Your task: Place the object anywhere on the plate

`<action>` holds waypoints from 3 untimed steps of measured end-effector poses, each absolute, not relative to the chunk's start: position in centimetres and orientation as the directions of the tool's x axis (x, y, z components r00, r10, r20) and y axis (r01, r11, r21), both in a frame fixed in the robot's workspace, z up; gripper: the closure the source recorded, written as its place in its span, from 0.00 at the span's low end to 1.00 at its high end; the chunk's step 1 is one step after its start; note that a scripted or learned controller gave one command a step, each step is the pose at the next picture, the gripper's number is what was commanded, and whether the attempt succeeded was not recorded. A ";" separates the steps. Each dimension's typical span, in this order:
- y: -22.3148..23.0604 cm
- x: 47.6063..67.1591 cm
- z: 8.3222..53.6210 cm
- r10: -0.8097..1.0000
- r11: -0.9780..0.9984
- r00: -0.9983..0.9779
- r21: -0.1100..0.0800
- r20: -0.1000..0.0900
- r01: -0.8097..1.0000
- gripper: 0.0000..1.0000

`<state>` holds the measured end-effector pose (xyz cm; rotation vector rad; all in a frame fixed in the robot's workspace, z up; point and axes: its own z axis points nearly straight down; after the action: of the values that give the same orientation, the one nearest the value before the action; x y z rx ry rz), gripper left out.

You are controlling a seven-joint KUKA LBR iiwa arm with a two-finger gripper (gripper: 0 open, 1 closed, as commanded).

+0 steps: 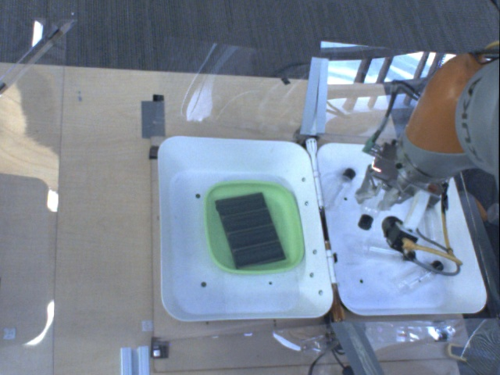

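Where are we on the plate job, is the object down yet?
Looks done: a dark ribbed block lies flat on the green plate in the left bin. In hand: nothing I can confirm; the hand is over the right bin. Left: possibly only retracting.

Big rounded arm (pixel 461 108) here, grey shell with a broad orange band wrapped above the wrist. Below that, the wrist narrows into a pale metallic block with a small red light glowing on it. Thin dark cables loop across it, and the pincer (pixel 380 196) looks silvery.
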<state>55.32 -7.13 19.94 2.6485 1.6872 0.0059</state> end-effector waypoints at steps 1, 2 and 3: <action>-0.9 58.6 18.3 0.939 -0.343 0.343 0.002 0.001 0.939 1.00; -1.0 58.6 18.4 0.939 -0.343 0.343 0.003 0.001 0.939 0.00; -5.3 57.7 18.3 0.927 -0.376 0.376 0.002 0.000 0.927 0.00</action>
<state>57.71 -5.31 18.32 2.6050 1.7538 0.0014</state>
